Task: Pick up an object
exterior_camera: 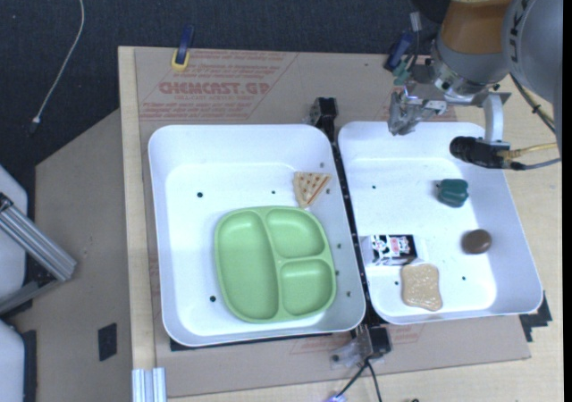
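Two shallow white bins are sitting side by side. The gripper (404,117) is hovering over the far left corner of the right bin (500,302); whether it is open I cannot tell, and nothing is showing in its grasp. The nearest candidate, a small teal block (452,192), is lying toward the near right of it. A smooth brown pebble-like piece (476,241), a pale rough bread slice (420,287) and a black-and-white card (392,247) are lying closer to the near edge.

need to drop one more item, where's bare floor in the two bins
Right bin: open middle between the gripper and the black-and-white card. Left bin: bare strip behind the green divided plate, left of the cracker. Crowded: right bin's near right corner.
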### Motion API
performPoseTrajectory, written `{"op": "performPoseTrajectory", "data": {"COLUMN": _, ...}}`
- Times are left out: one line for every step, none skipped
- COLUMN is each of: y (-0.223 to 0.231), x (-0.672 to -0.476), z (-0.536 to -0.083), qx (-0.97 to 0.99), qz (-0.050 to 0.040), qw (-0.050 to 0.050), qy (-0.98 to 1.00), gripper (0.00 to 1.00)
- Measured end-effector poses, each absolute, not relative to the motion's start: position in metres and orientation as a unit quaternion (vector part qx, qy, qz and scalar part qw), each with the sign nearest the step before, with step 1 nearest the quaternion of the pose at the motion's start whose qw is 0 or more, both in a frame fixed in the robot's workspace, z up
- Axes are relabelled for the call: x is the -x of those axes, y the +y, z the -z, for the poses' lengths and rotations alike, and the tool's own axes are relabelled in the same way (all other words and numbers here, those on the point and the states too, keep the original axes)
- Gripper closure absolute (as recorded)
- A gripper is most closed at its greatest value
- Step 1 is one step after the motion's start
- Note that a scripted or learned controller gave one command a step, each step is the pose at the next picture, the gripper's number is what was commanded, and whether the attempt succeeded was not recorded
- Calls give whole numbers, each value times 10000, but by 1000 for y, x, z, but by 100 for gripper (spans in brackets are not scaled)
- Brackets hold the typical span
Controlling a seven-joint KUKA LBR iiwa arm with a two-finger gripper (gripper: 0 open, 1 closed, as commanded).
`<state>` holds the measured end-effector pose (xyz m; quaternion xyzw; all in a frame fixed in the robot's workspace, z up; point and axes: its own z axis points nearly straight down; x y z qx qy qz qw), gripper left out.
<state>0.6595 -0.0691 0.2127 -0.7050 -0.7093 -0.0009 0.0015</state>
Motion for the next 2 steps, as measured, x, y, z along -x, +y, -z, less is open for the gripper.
{"op": "performPoseTrajectory", "data": {"y": -12, "x": -656, "z": -226, "qx": 7047, "qz": 13, "qw": 6, "qy": -7095, "gripper": 100}}
{"op": "performPoseTrajectory", "data": {"y": 43, "x": -664, "z": -221, "qx": 7048, "qz": 12, "qw": 0, "qy": -7094, "gripper": 100}}
